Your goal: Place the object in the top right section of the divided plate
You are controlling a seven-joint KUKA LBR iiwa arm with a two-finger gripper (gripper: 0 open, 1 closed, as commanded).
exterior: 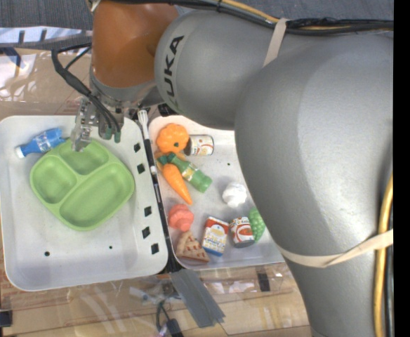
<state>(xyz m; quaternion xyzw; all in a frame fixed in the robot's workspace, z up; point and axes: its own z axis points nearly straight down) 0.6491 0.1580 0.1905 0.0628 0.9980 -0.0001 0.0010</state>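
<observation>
Over the left bin (22,258), the gripper (93,128) hangs above the far edge of one green divided plate (82,184); finger spread and any grasp cannot be told. One blue bottle (42,142) lies just left of it. Right bin (222,258): one pumpkin (172,138), one carrot (177,181), two small cartons (215,236).

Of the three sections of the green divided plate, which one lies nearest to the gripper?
The small top right section of the green divided plate: the gripper hangs just above its upper edge, while the other sections lie farther off.
</observation>
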